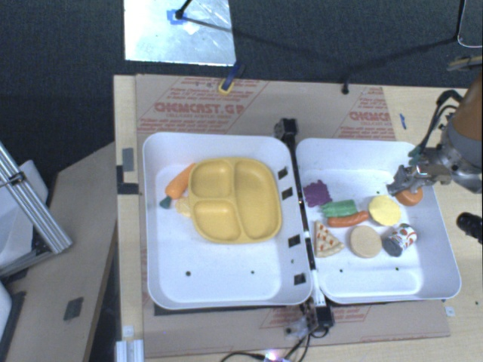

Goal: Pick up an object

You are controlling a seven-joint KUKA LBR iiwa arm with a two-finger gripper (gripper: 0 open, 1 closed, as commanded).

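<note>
**Arm at the right bin's far edge, toy food spread below**

The wooden tabletop point(90, 202) carries a brown printed cardboard sheet point(204, 100), and on it sit two shallow white plastic bins side by side. The left bin point(162, 277) holds a yellow three-compartment plastic tray point(230, 200), which lies near the bin's middle. An orange toy carrot point(179, 180) lies against the tray's left edge, tilted, with its green tip pointing down-left.

The right bin point(377, 281) holds the smaller toy foods. The grey arm with its orange band point(469, 130) reaches in from the right, and its gripper point(404, 178) hangs over the bin's upper right part, just above a small orange round piece point(410, 197). Whether the gripper is parted or closed cannot be told from this view, and nothing is visibly held.

Left of centre lies a purple grape cluster point(316, 193). Just below it a green block point(339, 208) rests beside an orange-red sausage point(347, 219). A yellow round disc point(385, 210) sits to their right, and a tan round biscuit point(365, 241) lies below it. A pizza slice point(326, 240) lies left of the biscuit. A small grey, red and white piece point(399, 240) sits just right of the biscuit.
</note>
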